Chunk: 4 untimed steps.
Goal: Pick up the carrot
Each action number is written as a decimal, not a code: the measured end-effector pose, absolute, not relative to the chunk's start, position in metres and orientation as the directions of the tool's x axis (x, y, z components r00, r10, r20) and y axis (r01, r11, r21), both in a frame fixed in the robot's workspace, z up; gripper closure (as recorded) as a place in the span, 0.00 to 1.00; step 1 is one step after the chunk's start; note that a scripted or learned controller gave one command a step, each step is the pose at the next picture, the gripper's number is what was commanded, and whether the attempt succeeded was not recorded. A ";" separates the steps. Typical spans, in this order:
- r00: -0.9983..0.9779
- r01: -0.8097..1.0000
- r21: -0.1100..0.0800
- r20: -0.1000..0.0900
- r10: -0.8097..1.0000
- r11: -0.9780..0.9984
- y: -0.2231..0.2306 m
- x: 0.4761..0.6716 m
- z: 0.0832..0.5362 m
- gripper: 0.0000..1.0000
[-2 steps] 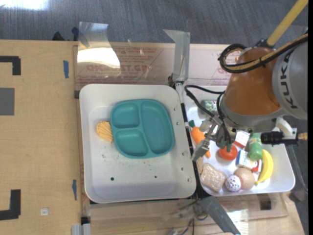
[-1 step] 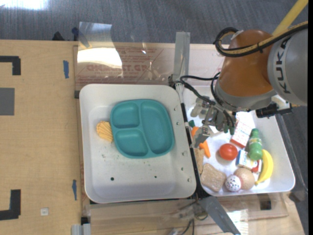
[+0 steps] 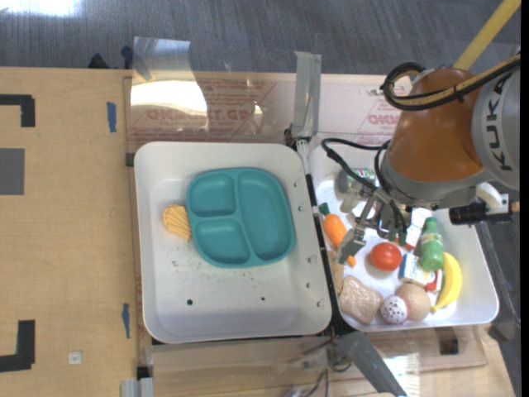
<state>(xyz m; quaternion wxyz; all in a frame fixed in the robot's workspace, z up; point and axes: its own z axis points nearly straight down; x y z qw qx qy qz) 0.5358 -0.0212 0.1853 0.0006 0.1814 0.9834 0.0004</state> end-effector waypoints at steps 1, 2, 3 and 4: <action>-0.942 0.336 -0.003 0.005 0.336 0.942 -0.097 0.543 0.094 0.00; -0.564 0.826 0.004 -0.002 0.826 0.564 -0.002 0.488 0.185 0.00; -0.663 0.749 0.002 -0.004 0.749 0.663 -0.004 0.557 0.185 0.00; -0.784 0.621 0.000 -0.001 0.621 0.784 -0.047 0.516 0.185 0.00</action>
